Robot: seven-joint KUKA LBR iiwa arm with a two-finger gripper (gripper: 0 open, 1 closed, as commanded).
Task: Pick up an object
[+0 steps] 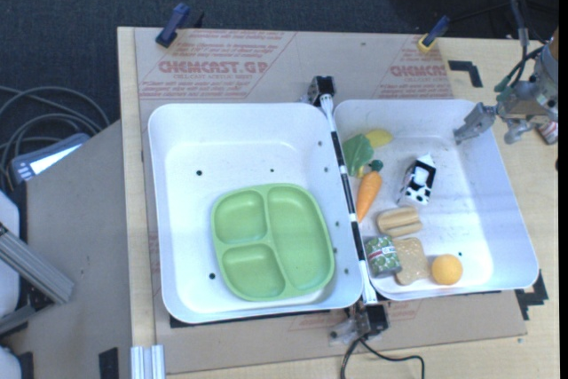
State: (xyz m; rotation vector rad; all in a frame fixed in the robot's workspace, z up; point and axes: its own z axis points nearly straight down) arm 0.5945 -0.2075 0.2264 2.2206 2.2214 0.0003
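Hand sat over the right bin's 1 o'clock rim, fingers spread, grasping nothing. Objects lay in that bin's left half: carrot, cow-print carton, orange ball at 5 o'clock. Green tray sat in the left bin.

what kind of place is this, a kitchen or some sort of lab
Most likely a robotics lab bench, not a kitchen: two white bins clamped to a board, toy food such as a carrot, and loose cables on dark carpet.
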